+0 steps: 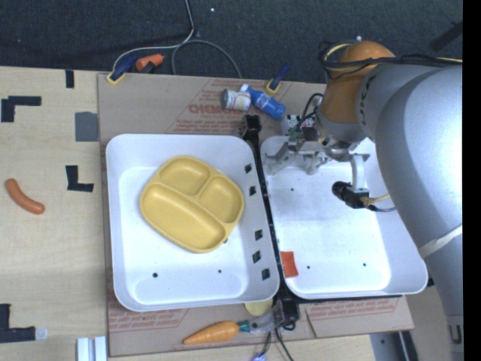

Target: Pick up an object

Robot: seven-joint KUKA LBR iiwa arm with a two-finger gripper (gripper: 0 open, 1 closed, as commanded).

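Observation:
A yellow divided plate [192, 201] lies in the left white bin [128, 277], slightly left of its middle. My gripper [291, 153] hangs over the far left corner of the right white bin [398, 273], close to the divider between the bins. Nothing shows in its grasp. A small orange-red piece [288, 262] sits at the near left edge of the right bin. The grey arm with its orange band [353, 81] covers the right side of that bin.
Outside the bins lie a sausage [25, 195] on the left bench, a carrot [213, 332] at the front edge, and a white and blue bottle [254, 100] behind the bins. A black cable [357, 196] runs over the right bin.

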